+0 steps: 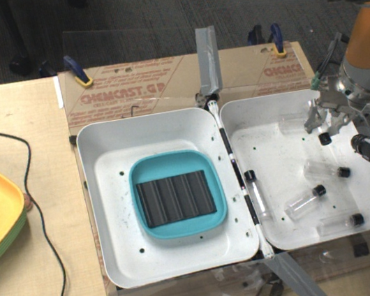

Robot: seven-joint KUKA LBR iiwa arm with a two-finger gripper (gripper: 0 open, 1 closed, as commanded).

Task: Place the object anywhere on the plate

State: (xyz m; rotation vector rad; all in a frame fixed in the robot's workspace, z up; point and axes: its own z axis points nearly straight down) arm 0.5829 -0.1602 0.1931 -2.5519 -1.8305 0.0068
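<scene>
Several clear vials [306, 202] lie below my gripper [325, 127]; teal plate [177, 195] sits far left; my grip state I cannot tell.

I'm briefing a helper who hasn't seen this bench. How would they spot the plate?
Find the two white bins; take the left bin. The plate lies flat in its middle: a teal, rounded-square dish with a dark ribbed centre. Nothing else there is teal, and the clear vials lie in the right bin.

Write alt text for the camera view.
A teal square plastic plate with a dark ribbed centre sits in the left white bin. Several clear plastic vials with black caps lie in the right white bin, where the grey robot hand hovers at the far right side.
</scene>
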